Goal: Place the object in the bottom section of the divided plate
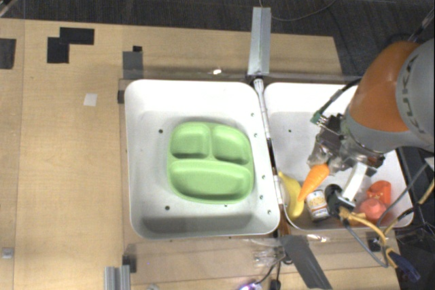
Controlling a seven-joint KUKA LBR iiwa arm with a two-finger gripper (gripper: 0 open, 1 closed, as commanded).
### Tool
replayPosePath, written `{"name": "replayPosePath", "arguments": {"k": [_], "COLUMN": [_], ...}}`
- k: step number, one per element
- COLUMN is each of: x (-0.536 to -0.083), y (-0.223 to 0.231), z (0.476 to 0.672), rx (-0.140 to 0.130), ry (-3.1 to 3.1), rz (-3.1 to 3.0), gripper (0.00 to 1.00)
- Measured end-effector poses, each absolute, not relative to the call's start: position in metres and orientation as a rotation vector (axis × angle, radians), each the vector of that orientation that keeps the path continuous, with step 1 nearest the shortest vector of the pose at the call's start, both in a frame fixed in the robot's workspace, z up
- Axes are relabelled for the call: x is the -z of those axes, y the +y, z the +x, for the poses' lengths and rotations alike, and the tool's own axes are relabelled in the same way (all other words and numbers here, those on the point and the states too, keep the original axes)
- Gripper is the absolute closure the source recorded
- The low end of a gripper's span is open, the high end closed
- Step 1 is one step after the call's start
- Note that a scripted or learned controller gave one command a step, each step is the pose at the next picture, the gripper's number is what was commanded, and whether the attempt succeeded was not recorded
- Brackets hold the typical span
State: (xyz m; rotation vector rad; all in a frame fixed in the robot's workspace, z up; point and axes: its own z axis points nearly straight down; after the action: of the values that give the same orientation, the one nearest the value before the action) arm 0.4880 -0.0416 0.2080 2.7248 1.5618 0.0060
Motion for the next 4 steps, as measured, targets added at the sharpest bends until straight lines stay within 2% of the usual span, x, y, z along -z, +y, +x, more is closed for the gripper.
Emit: {"name": "replayPosePath", "arguments": {"k": [1,2,3,4], "x": [-0.239,-0.184,-0.184,-0.291], "y": [0.027,0.014,0.066,0.070], "z": [0.523,0.567,0.518,0.515], "rx": [-0.002,-0.001,-0.002,-0.007], "ry": [1.709,1.746,1.589,1.627], "rz": [2.636,2.611,2.711,2.686], "gripper": [1.00,1.00,1.00,1.00]}}
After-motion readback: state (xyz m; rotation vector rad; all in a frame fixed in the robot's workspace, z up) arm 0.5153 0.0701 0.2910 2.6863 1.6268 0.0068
